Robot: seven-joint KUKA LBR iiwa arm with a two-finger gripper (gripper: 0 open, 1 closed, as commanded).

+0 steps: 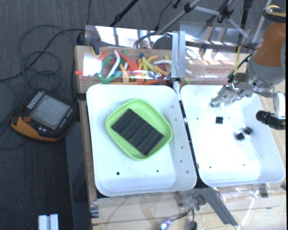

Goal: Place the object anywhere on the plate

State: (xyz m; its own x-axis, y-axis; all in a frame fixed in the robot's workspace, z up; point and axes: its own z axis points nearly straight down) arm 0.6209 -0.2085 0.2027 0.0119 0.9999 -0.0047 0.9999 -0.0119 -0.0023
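Observation:
A green plate (116,115) lies in the left white bin (103,174). A dark grey ribbed rectangular object (137,131) rests flat on the plate, turned diagonally and covering most of its middle. My gripper (218,101) hangs over the far part of the right bin (230,169), well to the right of the plate and apart from the object. I see nothing held in it.
Three small black pieces lie in the right bin: one (219,120) just below the gripper and two (240,136) (248,130) nearer the right side. Coloured cables (127,66) are heaped behind the left bin. A handheld pendant (44,114) sits on the floor at left.

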